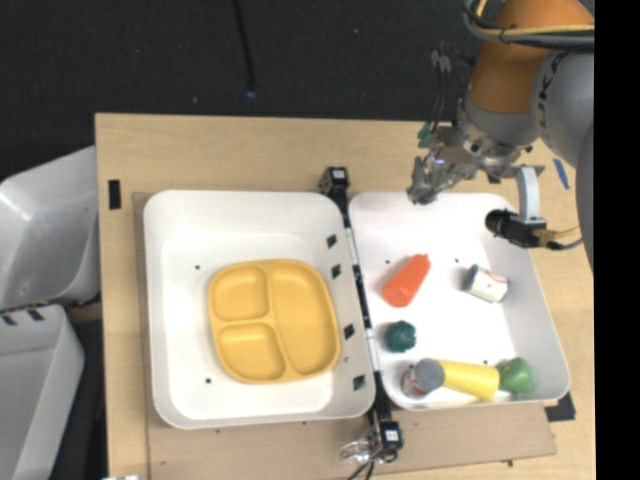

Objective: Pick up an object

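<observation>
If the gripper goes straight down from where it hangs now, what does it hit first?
Probably bare floor at the far edge of the right bin. The gripper hangs above that rim; the orange cone lies nearer the camera, off its line. Depth is unclear.

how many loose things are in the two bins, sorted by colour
yellow: 2, divided plate, long piece
green: 2, dark ball, bright one
orange: 1
white: 1
grey: 1
total: 7

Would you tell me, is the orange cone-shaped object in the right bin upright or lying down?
Lying down: the orange cone-shaped object rests lengthwise on the right bin floor, tilted diagonally.
</observation>
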